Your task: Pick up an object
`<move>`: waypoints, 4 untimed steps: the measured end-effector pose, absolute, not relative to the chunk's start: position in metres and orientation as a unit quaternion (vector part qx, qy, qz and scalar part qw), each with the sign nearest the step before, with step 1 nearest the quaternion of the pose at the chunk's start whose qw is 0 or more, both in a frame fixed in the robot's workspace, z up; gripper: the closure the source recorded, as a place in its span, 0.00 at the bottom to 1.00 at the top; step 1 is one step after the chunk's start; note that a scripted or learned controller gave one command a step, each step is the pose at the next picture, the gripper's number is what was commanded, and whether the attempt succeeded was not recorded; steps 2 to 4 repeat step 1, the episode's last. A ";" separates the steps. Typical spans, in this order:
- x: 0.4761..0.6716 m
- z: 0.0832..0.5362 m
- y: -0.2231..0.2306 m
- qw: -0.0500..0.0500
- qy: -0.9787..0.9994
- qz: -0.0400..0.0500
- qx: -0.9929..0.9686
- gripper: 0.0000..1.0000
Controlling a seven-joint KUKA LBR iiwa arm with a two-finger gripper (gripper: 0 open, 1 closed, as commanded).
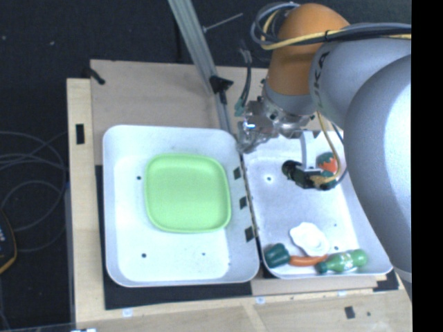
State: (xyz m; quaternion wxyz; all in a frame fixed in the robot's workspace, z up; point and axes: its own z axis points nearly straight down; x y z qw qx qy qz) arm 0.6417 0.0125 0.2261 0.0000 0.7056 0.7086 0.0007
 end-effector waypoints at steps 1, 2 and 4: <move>0.656 0.227 0.062 0.000 0.708 0.000 0.706 1.00; 0.656 0.227 0.062 0.000 0.708 0.000 0.706 1.00; 0.656 0.227 0.062 0.000 0.708 0.000 0.706 1.00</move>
